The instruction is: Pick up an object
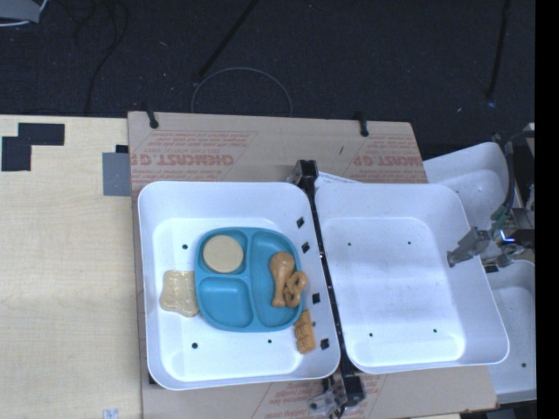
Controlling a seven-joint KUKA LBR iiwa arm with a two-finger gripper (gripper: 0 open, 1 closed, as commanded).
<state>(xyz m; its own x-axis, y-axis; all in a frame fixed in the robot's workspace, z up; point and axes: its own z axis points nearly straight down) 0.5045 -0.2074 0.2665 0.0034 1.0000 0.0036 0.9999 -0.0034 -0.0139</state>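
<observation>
On a cardboard-topped bench the left bin (166, 225) holds a blue tray (244, 291) with pretzel (286, 279) and cookie (222, 253), while the gripper (476, 250), jaw state unclear, waits at the right bin's (393, 295) edge: approach stage, next a reach leftward.

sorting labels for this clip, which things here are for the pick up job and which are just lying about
For the job:
gripper
blue tray
round cracker
pretzel piece
pale bread piece
small brown piece

Lying about:
left bin
right bin
cardboard sheet
</observation>
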